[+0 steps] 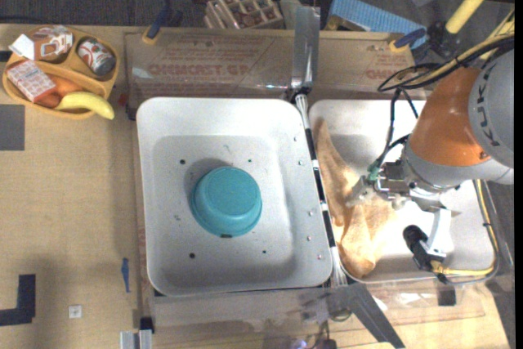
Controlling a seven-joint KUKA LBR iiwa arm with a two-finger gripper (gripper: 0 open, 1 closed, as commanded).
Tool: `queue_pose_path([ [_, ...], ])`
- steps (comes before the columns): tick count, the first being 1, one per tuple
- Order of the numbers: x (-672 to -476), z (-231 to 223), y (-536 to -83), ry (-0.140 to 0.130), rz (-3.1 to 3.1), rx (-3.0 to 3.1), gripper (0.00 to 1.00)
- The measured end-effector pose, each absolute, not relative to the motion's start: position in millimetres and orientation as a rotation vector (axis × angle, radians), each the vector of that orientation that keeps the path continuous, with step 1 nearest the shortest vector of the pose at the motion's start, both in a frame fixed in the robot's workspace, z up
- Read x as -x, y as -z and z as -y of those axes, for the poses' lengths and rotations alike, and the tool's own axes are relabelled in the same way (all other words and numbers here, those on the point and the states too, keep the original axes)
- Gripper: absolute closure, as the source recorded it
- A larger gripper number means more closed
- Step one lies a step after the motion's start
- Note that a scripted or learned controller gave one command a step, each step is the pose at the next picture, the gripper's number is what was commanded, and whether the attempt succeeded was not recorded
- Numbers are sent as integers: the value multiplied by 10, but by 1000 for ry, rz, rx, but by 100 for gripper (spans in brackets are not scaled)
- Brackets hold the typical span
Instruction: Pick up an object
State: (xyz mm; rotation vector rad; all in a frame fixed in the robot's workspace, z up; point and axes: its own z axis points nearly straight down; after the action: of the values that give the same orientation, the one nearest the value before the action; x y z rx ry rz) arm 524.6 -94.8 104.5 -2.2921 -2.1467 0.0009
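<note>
My gripper (365, 185) is low over the tan cloth (353, 212) in the right bin (482, 257); I cannot tell its state. Next I must close and lift.

the grey arm (498, 106) bears large dark letters reading "ku", cut off at the frame edge. the cardboard panel (208, 65) behind the left bin carries faded reddish print, too washed out to read. small packages in the yellow tray (57, 73) show printing too small to read.
</note>
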Motion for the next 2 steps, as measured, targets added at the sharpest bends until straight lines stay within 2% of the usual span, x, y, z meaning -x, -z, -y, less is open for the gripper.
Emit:
queue_pose_path([
  [1,-5248,1298,-896,12,2150,2295,0],
  [2,-5253,1322,-1001,17,2144,2305,100],
])
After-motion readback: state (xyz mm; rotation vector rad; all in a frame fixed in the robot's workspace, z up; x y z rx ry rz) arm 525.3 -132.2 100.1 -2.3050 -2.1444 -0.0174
